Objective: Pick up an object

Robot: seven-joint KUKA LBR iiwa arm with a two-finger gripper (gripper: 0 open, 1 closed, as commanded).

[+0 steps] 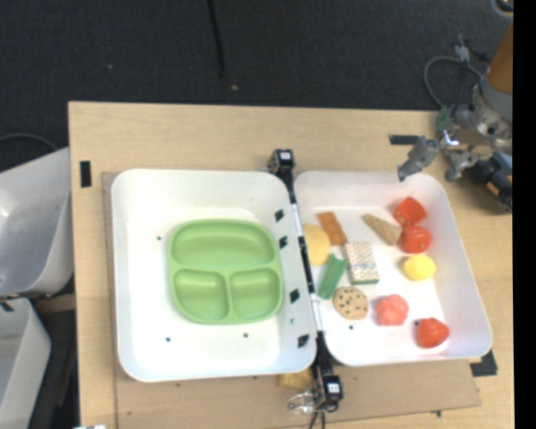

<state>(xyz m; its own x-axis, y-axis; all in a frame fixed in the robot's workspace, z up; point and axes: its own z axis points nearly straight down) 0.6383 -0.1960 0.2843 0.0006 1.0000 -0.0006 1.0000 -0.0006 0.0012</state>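
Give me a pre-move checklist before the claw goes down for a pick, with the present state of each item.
1. Claw clear of objects: ok, it hovers above the right bin's far rim.
2. Claw holding nothing: ok, nothing shows between its fingers.
3. Finger opening: cannot tell.
4. Targets available: ok, the right bin holds several toy foods, including a yellow ball and a cookie.
5. Isolated target: ok, the red piece near the front corner lies apart.
6. Green tray in the left bin: ok, out of the way.

End effector (422,157) sits above right bin's (460,266) far edge; toy foods inside; green tray (225,271) in left bin (134,284).
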